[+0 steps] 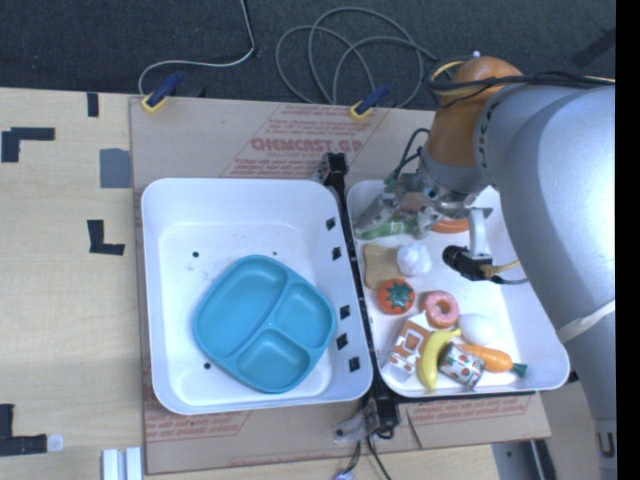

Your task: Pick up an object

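1. White plastic forms two shallow bins side by side on a brown cardboard sheet (280,148) printed with red lettering, which lies on a pale wooden bench (60,298).
2. The left bin (165,208) holds one thing: a light blue divided plate (263,322) with three compartments, lying flat toward the bin's near right corner.
3. The right bin (535,343) holds a cluster of small toy foods.
4. Along its left side sit a tan slice of toast (380,264) and, just below it, a red tomato (395,295) with a green top.
5. A small white rounded item (413,259) lies just right of the toast, beside a green leafy piece (385,230) at the bin's far end.
6. A pink frosted doughnut (441,309) sits near the middle, with a white egg-like shape (477,328) just to its right.
7. At the near end, a yellow banana (432,356) lies between a small orange-and-white carton (405,350) and a small printed can (461,367); an orange carrot (490,357) lies touching the can's far side.
8. The grey arm (560,188), with its orange band (460,118), reaches in from the right over the far end of the right bin.
9. The gripper (410,203) hangs low above the green leafy piece and the white item; whether its fingers are spread or closed cannot be made out, and nothing is visibly held.
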